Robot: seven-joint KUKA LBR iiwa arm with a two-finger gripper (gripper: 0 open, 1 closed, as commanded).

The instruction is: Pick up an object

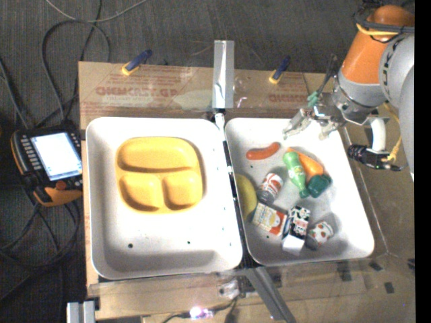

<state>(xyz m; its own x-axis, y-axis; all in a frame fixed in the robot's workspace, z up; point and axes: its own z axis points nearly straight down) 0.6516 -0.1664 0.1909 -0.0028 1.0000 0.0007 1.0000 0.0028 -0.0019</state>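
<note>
Over the right bin's (363,244) far right corner hangs the gripper (308,124), carried by the grey arm (397,52) with its orange band. Its two thin fingers (293,126) are spread well apart and slant down toward the left; nothing sits between them.

Inside that bin the objects lie in a loose cluster. Nearest the fingers is a red sausage (262,151), its long axis running left to right with the right end tipped slightly toward the far wall. Just beside it, to the right, a green bottle (295,169) lies on its side, long axis running from far-left to near-right. An orange carrot (311,164) lies touching the bottle, with a dark green piece (320,184) at the near end of the pair. A small can (271,185) lies tilted beside a yellow fruit (246,195) that lies against the bin's left wall. Closer to the near edge are a red and white carton (268,219), a black and white box (297,226) and a small round item (320,233).

A yellow divided tray (161,172) rests in the left bin (101,247).
</note>
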